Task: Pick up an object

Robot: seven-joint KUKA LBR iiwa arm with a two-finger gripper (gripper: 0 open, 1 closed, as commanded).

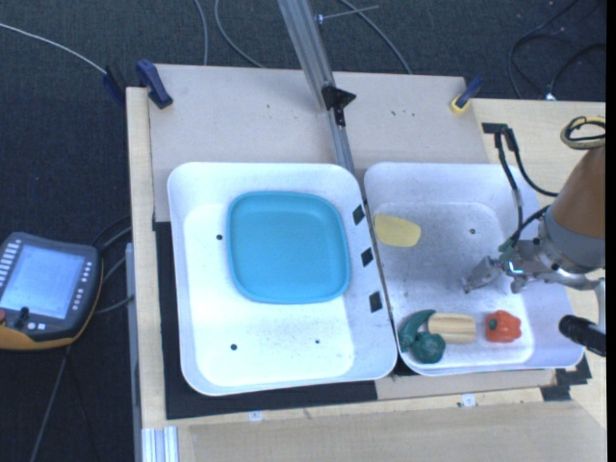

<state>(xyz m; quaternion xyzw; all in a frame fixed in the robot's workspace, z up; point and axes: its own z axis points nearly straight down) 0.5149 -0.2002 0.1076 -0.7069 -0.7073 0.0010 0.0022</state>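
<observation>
Resting on tan bench (250,123) | two white bins (192,258) (dark carpet (58,27) around)

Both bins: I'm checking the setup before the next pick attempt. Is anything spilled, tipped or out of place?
Nothing stands out. The blue plate lies flat in the left bin. In the right bin, the yellow piece, green toy, tan block and red pepper lie inside the rim.

plate (289,245) in left bin (192,287), toys, perhaps food (452,329), in right bin (433,186)
</observation>
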